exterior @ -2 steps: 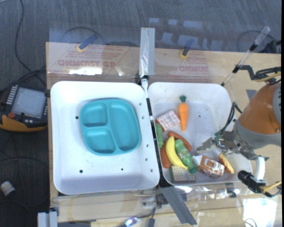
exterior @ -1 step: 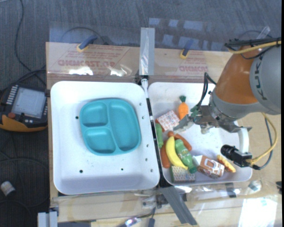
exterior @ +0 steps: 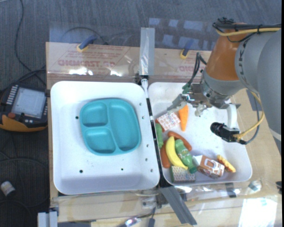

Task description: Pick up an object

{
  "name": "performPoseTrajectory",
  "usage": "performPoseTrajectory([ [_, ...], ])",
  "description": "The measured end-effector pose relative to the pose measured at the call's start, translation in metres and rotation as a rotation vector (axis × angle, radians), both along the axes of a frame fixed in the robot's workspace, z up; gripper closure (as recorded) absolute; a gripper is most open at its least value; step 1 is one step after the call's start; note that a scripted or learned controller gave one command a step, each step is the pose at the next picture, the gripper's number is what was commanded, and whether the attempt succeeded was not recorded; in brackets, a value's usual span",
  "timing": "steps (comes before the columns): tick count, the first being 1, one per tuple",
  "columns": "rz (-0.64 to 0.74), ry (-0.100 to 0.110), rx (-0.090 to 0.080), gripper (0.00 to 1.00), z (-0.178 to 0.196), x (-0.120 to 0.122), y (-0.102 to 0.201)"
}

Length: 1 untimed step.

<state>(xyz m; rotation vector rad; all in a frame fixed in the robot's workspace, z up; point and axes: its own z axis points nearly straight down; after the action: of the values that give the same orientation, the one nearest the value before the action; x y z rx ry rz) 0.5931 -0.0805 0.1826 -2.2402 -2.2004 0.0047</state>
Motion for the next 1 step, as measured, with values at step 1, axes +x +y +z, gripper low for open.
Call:
performPoseTrajectory([
  [1, -0.126, -0.02, -0.003, 0.0, -0.0798, 0.0192, -0.0367],
])
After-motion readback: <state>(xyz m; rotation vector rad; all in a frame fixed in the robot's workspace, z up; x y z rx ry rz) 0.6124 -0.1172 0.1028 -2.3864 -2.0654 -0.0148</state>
